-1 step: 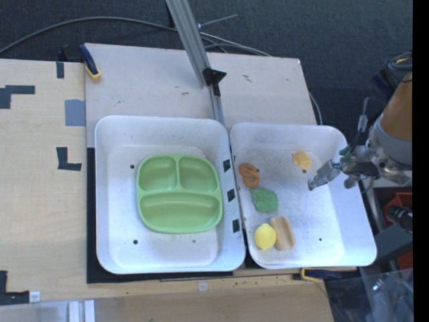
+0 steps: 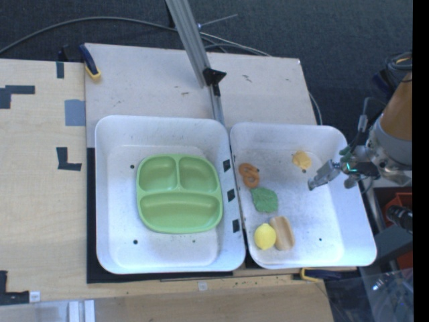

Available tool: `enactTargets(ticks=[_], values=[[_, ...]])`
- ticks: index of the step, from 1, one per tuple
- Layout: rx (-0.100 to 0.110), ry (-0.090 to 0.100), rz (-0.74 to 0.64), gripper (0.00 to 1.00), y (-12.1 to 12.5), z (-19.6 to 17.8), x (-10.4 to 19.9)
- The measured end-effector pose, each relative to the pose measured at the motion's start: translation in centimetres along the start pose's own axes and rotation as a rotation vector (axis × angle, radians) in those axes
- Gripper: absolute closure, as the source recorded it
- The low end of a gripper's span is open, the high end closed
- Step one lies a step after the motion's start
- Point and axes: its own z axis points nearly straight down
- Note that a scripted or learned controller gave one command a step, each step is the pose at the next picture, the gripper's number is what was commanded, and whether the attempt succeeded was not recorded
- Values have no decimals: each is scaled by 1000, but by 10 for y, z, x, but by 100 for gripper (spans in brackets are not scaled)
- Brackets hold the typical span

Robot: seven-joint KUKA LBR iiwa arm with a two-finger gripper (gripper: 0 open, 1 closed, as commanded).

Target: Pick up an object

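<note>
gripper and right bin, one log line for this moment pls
gripper: over right bin, holding nothing | items: lemon, hot dog, pretzel untouched | left bin: green plate

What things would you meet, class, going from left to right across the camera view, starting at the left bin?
Green divided plastic plate → brown pretzel-shaped piece → small yellow chunk → grey two-finger gripper.

Robotics lab, taped bench [image 2: 40,180], white bins [image 2: 107,200], loose cables [image 2: 80,24]
</note>
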Motion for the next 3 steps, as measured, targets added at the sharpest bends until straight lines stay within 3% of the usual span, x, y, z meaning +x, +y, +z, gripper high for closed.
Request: enactTargets(ticks=[2,3], values=[[7,1,1,0,9,113,-8],[-2,-2,1,0,9,161,-8]])
